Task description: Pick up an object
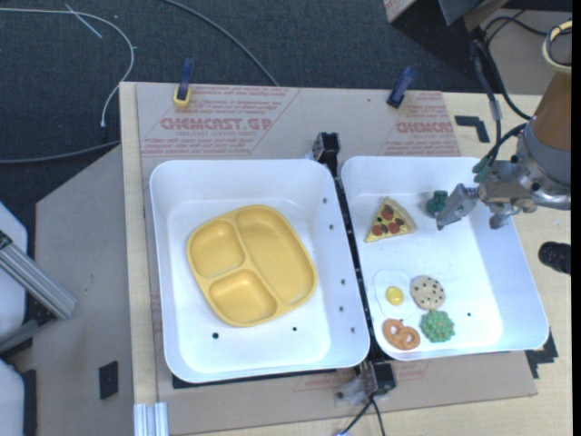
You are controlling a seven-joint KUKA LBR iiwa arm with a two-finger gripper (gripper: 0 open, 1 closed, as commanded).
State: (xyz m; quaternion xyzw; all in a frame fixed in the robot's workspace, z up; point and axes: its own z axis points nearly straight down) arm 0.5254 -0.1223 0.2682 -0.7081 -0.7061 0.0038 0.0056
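Single fixed camera, mounted above the table (272, 107), looking down at a slant. Far table edge sits toward the frame top, near edge toward the bottom. Mid distance: both white bins fit whole, left bin (172, 243) and right bin (508, 271) side by side, with dark floor (272, 16) showing beyond the far edge and left side. The arm (545, 143) enters from the right edge.

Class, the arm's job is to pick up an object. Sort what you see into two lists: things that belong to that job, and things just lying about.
Belongs to the job:
gripper
pizza slice
fried egg
cookie
pretzel
broccoli
right bin

Lying about:
yellow divided plate
left bin
blue clamps
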